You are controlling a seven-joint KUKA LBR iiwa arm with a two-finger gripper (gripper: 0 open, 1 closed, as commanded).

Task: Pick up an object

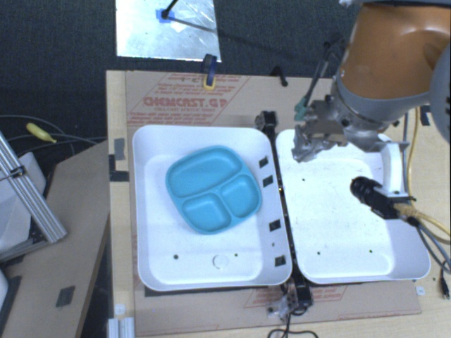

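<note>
From the camera above, my end effector (pixel 303 152) hangs over the far left corner of the right bin (pixel 338 255), close to the divide between the two bins. My grey wrist and its orange band come in from the right and cover much of what sits above that corner. From this angle I cannot tell whether the end effector is wide or narrow, and I see nothing gripped in it.

The thing to pick up, a blue plate (pixel 211 189) with three compartments, lies flat in the left bin (pixel 151 217). It sits around the middle of that bin, slightly toward the far side and turned at an angle to the bin's walls. It is well apart from my end effector, on the other side of the divide. A faint pale ring (pixel 220 261) shows on the bin floor near the front wall, apart from the plate.

Both bins rest on a cardboard sheet (pixel 184 97) with red lettering, which lies on the counter (pixel 115 224). A yellow and blue clip (pixel 209 72) sits at the sheet's far edge, and a silvery sheet (pixel 165 20) lies beyond it.
</note>
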